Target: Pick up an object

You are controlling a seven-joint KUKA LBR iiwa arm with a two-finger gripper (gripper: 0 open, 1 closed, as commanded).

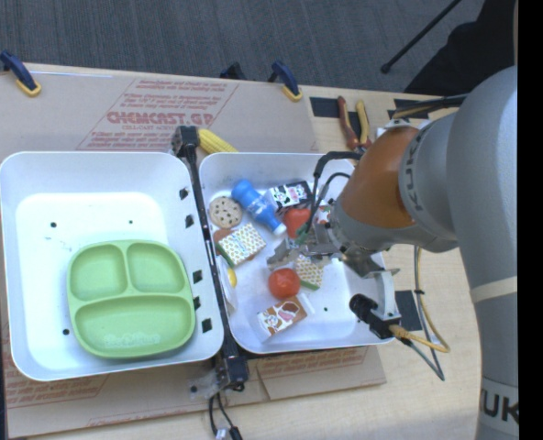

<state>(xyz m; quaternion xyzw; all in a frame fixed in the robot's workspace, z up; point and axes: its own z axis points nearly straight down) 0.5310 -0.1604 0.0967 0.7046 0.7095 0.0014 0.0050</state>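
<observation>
Reaching: the arm (409, 186) comes in from the right and bends down over the right bin (340, 330), its wrist low among the clutter near the bin's middle.
Gripper: the gripper (310, 246) sits just above a checkered packet (310, 271); whether the fingers are spread or pressed together cannot be told, since the wrist hides them.
Candidates: a red ball (284, 283) lies just left of the gripper, a blue bottle (256, 204) and a round cookie (225, 213) lie toward the bin's far left corner, a green-checked box (242, 243) lies between them and the ball, and a small carton (282, 317) lies near the front wall.
Nothing held: no object is seen between the fingers, so the pick looks not yet made.
Doing it well: choose one item standing apart, likely the ball or the packet; descend straight, close fully round it, then lift slowly.
Risk: neighbours crowd close, so a slanted approach could nudge them or trap two things.
Left bin: the left bin (33, 200) holds a green divided plate (129, 296), well apart from the work.
</observation>
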